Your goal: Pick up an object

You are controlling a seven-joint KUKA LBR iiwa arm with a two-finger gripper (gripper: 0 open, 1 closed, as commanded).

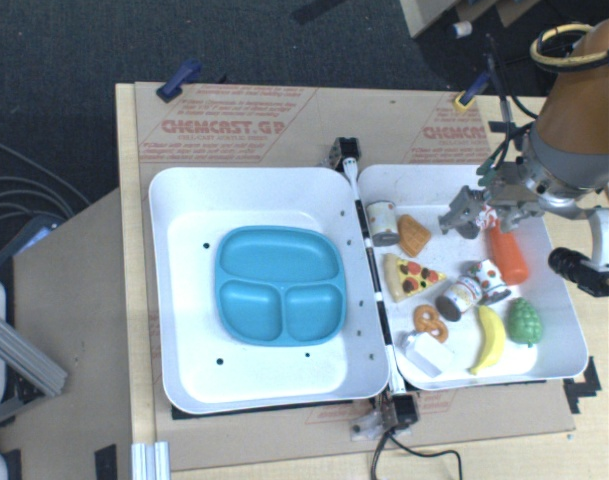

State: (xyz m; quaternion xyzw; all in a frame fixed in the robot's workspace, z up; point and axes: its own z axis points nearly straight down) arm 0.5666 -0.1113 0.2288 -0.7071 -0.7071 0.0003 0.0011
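On my screen the left bin (174, 268) holds a blue divided plate (280, 284), lying flat near its middle. In the right bin (569, 343), going rightward, I see a small can (381, 218) at the dividing wall, a brown bread piece (414, 234), a pizza slice (412, 276) and a pretzel (430, 321) nearer me. A dark-capped jar (462, 294) lies tilted beside them. The banana (491, 337) runs near-to-far, curving, with its tip toward the near rim. Right of it sits a green broccoli-like piece (525, 321). The orange carrot (507, 253) lies with its long axis far-to-near, slanting a little rightward at the near end. The gripper (484, 211) hangs over the carrot's far end; I cannot tell how its fingers stand. The arm (574, 118) comes in from the far right, wrist pointing down and leftward.
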